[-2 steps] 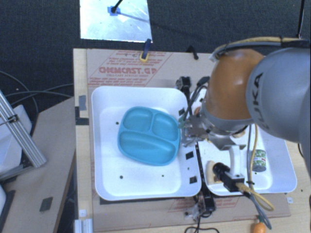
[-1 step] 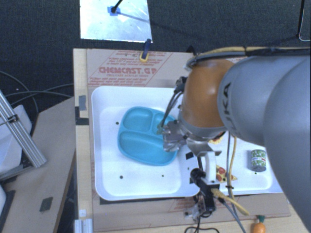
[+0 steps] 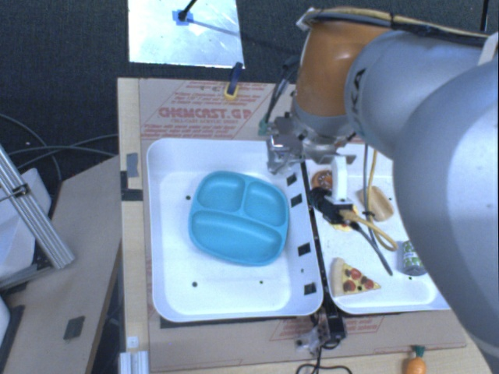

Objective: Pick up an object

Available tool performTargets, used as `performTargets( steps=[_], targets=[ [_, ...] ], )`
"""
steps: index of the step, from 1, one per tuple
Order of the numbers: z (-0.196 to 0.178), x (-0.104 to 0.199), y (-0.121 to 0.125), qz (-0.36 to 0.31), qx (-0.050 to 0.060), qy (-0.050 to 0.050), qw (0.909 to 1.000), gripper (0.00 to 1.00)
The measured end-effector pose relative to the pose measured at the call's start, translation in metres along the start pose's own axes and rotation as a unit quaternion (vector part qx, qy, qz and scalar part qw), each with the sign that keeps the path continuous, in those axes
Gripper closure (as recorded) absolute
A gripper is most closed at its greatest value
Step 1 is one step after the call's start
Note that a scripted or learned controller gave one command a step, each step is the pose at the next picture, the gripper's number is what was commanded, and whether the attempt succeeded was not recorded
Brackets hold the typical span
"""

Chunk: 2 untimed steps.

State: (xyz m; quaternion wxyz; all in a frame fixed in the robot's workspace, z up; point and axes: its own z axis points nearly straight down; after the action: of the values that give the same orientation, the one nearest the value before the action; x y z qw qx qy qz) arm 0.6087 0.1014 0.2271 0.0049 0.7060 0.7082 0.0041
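Object for pickup: none is selected or held yet. The likeliest candidates lie in the right bin [image 3: 425,294], my landmark: a pizza slice [image 3: 354,277] near its front edge, a round pastry-like item [image 3: 322,181] near its back left corner, a tan spoon-like piece [image 3: 379,202] and long dark utensils [image 3: 373,240] toward its middle. A blue divided plate [image 3: 238,216] sits in the left bin [image 3: 168,287], just across the shared wall from the right bin.

Progress: I judge the task unstarted; nothing is lifted, and the grasp and raise remain.

Pose: my arm [image 3: 421,100] reaches over the right bin, wrist turned downward. My claw [image 3: 308,162] hangs above that bin's back left corner, over the shared wall. I cannot tell whether it is released or clenched; I see nothing between its parts.
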Motion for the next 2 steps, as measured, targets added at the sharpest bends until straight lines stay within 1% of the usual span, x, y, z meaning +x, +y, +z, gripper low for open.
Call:
performTargets(
  steps=[1,2],
  targets=[
    [0.063,0.031,0.031,-0.002,0.006,0.001,1.0,1.0],
    [0.048,0.03,0.032,-0.004,0.003,0.001,1.0,1.0]
  ],
)
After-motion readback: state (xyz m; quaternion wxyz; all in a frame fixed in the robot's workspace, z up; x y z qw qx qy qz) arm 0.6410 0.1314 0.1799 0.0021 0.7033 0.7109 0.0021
